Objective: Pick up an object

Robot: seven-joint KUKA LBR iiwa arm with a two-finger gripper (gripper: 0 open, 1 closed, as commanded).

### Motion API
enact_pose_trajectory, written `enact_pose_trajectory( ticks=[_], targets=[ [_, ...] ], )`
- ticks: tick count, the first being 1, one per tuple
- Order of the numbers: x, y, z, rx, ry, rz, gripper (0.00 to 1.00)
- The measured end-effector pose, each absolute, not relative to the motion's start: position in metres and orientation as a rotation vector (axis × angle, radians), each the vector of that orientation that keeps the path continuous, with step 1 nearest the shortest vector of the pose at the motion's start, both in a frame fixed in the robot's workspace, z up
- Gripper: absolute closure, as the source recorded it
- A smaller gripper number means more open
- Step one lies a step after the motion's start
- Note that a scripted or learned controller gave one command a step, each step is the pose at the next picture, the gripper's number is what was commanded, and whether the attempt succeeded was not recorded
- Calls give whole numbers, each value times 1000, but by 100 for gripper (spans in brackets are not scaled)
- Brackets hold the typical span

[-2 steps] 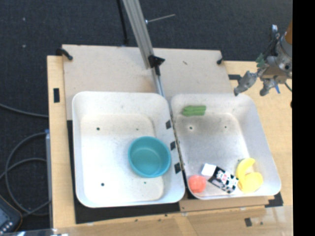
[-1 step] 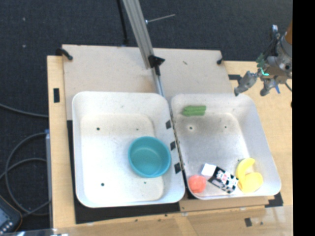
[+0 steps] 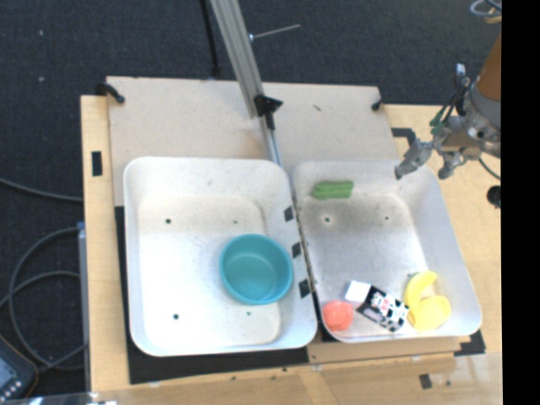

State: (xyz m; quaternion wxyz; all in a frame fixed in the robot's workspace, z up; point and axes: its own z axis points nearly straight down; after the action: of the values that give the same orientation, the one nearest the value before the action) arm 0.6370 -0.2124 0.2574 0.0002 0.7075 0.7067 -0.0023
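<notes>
left bin [image 3: 152, 226] w/ teal bowl [image 3: 256, 268]; right bin [image 3: 439, 226] w/ green item [image 3: 332, 190], yellow cup [image 3: 426, 302]; claw [image 3: 426, 164] released.

Two shallow white bins side by side on a light wooden bench [image 3: 97, 251], left bin [image 3: 135, 226] and right bin [image 3: 447, 226] touching along their inner edges, joined there by small black clips [image 3: 297, 250]. Behind them, a pale board [image 3: 186, 116] lying flat on the bench. Slanting up from the gap between the bins, a grey metal pole [image 3: 236, 40] with a black clamp [image 3: 267, 105] partway down. All around, dark carpet [image 3: 84, 32]; thin cables [image 3: 34, 268] looping across it at the left.
</notes>
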Motion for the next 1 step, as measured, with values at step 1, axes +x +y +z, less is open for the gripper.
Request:
enact_pose_trajectory(
  ticks=[1],
  targets=[
    [627, -220, 203, 2224, 2221, -9, 0]
  ],
)
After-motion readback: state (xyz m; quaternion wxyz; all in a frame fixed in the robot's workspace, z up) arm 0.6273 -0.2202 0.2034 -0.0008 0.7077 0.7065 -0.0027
